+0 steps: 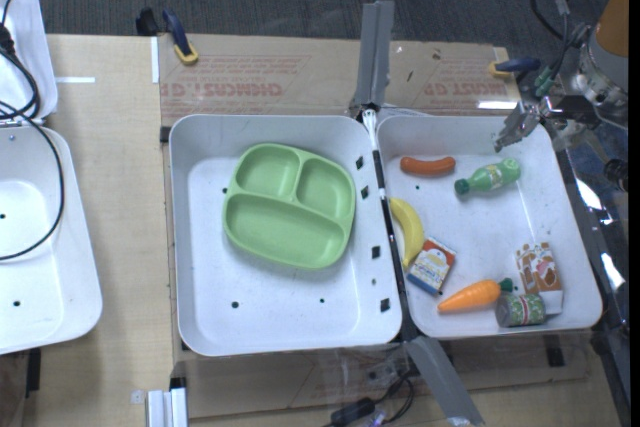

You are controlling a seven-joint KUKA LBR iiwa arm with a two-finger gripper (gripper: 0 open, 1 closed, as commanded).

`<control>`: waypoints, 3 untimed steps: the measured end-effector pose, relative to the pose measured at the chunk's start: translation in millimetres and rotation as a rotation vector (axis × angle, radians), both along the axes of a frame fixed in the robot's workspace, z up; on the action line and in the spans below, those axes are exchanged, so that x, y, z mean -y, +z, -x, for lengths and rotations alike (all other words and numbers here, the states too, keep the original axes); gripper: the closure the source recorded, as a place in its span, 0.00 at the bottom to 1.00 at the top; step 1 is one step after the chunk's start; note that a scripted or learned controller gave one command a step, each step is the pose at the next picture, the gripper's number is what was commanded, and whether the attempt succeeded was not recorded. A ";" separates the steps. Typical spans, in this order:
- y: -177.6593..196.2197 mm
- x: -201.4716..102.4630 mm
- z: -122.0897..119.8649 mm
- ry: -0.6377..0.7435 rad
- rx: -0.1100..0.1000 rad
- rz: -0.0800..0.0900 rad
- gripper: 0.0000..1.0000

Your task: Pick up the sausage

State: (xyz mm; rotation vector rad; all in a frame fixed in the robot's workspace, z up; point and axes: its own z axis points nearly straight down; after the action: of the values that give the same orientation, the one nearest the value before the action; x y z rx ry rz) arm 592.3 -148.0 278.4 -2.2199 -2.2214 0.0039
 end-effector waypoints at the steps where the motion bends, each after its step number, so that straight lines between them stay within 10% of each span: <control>1: -79.7 -32.3 -27.5 0.209 -0.001 -0.001 0.00; 2: -185.1 -33.0 -49.5 0.347 0.003 -0.001 0.00; 3: -185.9 -14.0 -56.0 0.164 0.004 0.000 0.00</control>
State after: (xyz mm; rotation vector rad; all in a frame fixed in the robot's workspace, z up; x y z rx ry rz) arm 648.2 -134.0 92.5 -2.0321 -2.3988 0.0000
